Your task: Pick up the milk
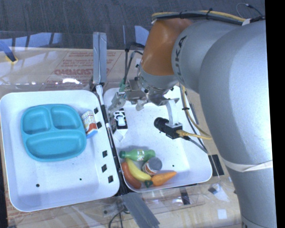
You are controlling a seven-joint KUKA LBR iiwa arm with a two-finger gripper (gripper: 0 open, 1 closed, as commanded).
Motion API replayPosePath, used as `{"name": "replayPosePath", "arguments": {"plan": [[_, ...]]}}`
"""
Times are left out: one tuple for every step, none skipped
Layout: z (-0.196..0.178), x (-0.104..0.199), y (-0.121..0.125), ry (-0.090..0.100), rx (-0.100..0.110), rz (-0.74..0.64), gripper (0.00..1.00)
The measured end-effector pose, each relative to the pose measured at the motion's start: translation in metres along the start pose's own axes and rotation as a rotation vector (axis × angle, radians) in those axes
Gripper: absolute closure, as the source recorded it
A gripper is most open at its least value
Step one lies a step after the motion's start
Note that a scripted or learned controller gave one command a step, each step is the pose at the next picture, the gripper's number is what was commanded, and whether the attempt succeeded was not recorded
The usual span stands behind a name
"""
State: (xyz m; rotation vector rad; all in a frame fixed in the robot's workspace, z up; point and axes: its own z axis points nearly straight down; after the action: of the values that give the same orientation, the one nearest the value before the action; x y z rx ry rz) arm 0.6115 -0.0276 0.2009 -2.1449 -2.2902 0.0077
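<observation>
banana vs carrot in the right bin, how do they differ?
Colour: the banana is yellow, the carrot orange.
Shape: the banana curves; the carrot is straight and tapers to a point.
Position: the banana lies toward the bin's left wall, the carrot to its right, along the near rim of the right bin.
Shared: both lie flat in the pile at that bin's near end.

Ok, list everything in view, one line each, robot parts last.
Bins: two, white, side by side on the bench.
Divided plate: one, light blue, left bin.
Milk carton: one, white with red, left bin, beside the plate's right edge.
Bottle: one, green, right bin's near corner.
Banana: one, yellow, same pile.
Carrot: one, orange, same pile.
Can: one, silver, same pile.
Arm: one, grey with orange band, over right bin.
Pincer: one, right bin's left wall.
</observation>
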Motion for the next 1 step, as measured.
{"name": "replayPosePath", "arguments": {"plan": [[0.0105,0.0322,-0.0108,0.001,0.000,-0.100,0.00]]}}
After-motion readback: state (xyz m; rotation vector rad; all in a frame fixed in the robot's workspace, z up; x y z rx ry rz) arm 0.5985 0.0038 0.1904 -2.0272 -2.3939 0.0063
